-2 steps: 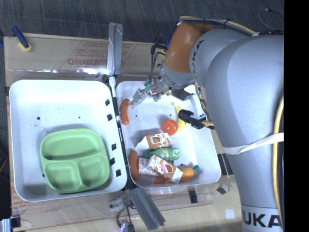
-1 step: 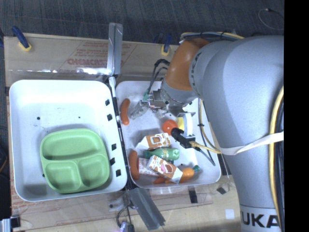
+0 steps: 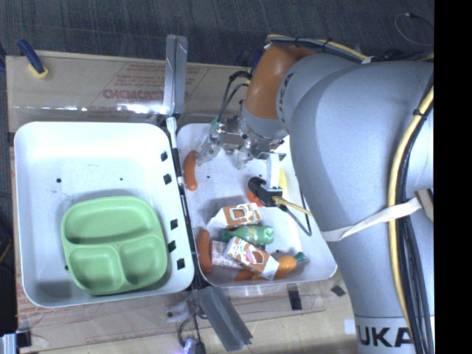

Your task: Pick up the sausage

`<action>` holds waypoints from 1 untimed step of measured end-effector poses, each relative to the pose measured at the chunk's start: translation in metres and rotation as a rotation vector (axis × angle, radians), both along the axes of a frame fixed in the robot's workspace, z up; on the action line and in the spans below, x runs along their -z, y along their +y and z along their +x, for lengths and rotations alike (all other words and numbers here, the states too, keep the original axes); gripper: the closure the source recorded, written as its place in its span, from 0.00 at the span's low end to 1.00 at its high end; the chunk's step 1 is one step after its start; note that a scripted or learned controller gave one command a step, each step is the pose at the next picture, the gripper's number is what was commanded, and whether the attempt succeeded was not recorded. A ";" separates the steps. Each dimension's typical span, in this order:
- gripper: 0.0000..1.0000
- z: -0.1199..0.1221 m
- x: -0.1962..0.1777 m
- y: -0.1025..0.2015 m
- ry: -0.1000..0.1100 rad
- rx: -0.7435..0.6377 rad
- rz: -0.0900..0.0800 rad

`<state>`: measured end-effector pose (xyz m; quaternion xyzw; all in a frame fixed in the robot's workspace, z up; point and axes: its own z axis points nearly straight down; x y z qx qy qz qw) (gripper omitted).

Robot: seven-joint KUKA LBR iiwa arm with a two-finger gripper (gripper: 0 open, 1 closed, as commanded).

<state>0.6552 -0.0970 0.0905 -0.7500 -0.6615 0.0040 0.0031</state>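
Cartons (image 3: 240, 234) crowd the right bin's (image 3: 310, 268) near end.

One fixed camera looks down from above the tabletop (image 3: 96, 80) at a slant, taking in both white bins: the left bin (image 3: 44, 146) and the right bin (image 3: 313, 268) side by side. The grey arm (image 3: 354, 161) enters from the right edge, close to the lens, bulking large over the right bin.

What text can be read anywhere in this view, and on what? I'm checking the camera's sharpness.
"UKA", the cut-off end of the maker's name, on the arm's base.
Red print on the cardboard sheet: too blurred to read.
Printing on the two juice cartons: too small to read.
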 end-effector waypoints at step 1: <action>1.00 0.001 -0.009 0.002 0.003 -0.007 0.001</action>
